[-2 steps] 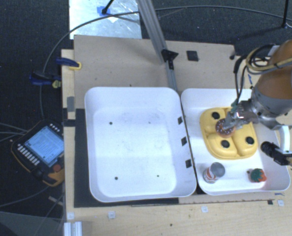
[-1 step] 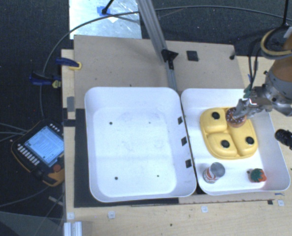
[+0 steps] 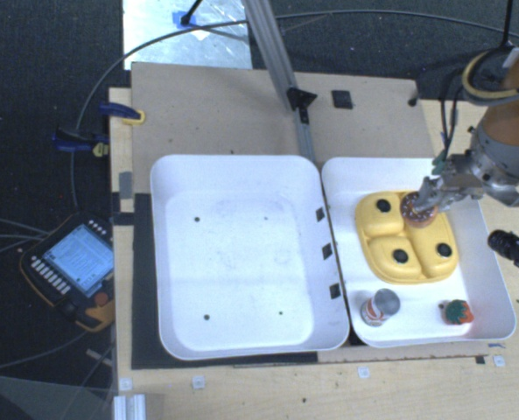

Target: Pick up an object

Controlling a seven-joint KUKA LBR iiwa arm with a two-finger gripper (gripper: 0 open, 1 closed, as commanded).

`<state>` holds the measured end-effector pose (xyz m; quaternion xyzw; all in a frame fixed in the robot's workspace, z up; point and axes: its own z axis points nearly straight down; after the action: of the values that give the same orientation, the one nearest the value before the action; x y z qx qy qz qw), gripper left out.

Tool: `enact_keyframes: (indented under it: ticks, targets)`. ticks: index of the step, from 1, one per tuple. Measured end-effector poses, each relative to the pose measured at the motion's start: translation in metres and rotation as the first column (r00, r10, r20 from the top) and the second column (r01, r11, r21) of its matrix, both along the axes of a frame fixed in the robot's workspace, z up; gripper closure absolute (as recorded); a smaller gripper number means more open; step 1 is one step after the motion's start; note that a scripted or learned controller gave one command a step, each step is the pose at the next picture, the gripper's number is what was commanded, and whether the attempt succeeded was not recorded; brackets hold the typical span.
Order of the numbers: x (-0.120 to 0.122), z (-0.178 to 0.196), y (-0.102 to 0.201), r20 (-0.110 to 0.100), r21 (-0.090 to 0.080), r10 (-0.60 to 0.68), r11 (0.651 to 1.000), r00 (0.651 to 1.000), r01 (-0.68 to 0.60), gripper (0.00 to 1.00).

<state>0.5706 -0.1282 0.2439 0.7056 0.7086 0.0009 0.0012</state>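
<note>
Hovering in the right bin [image 3: 495, 274], the hand [image 3: 419, 208] meets a yellow toy [image 3: 405, 239]; its grip state can't be told.

Arm [image 3: 504, 121] cut off at right edge, pincer [image 3: 421, 206] tips too small to read

Left bin [image 3: 176, 191]: open floor throughout, access unobstructed from above. Right bin [image 3: 342, 234]: centre taken up by yellow moulded piece [image 3: 405, 243], with gripper [image 3: 419, 208] right over its upper edge. Front strip narrowed by small cup-like item [image 3: 380, 307] and green-orange object [image 3: 455, 311]; gap left between them.
</note>
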Motion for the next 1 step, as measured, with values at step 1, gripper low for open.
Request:
enact_keyframes:
  ticks: [1]
  targets:
    - [-0.0064, 0.0076, 0.0509, -0.002, 0.002, 0.005, 1.0, 1.0, -0.005, 1.0]
